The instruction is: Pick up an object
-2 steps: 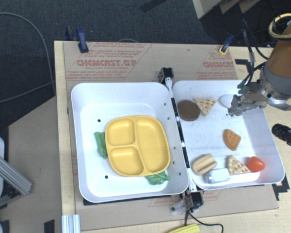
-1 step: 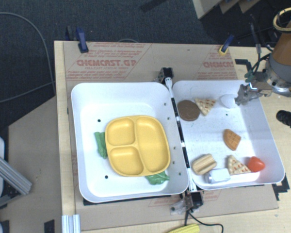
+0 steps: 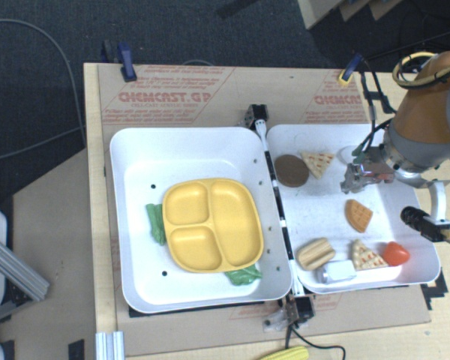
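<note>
- Left bin (image 3: 127, 201): your yellow tray (image 3: 210, 225) sits clear of trouble.
- Right bin (image 3: 427, 272): brown disc (image 3: 291, 170), pizza wedge (image 3: 316, 162), then orange piece (image 3: 358, 215) just below the gripper (image 3: 356, 179).
- Whether the jaws are spread or pressed together you cannot tell; a descent could clip the wedge.

Red print reading "CHEMCAST GP" repeats across the brown protective paper (image 3: 210, 88) covering the worktop (image 3: 97, 201); smaller lines are illegible.

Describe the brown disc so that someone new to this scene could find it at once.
Look in the right bin, at its far left corner beside the divider. The brown disc lies there, just left of a pale wedge. It is the one round, flat, dark brown item; its neighbours are tan, orange or red.
</note>
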`<action>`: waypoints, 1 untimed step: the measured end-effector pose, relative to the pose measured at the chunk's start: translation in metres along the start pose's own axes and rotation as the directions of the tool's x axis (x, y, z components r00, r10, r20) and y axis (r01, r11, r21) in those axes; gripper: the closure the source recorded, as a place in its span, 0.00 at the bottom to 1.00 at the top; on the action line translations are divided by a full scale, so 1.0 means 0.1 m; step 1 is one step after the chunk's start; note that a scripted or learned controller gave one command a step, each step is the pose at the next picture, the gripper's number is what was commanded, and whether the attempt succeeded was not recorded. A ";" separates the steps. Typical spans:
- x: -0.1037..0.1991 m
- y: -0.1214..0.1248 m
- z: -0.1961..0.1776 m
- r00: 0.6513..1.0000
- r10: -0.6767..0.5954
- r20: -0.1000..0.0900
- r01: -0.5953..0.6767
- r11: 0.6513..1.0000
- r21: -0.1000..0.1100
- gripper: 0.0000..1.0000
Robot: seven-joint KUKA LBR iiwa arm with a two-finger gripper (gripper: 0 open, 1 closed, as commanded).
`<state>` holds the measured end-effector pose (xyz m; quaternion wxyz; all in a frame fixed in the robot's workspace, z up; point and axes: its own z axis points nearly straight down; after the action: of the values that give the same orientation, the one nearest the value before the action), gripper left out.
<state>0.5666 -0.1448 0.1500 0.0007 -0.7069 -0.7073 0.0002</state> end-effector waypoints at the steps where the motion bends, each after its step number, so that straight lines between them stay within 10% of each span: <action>1: 0.00 0.00 0.00 1.000 0.000 0.000 0.000 1.000 -0.001 0.00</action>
<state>0.5668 -0.1450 0.1503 0.0003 -0.7070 -0.7072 0.0000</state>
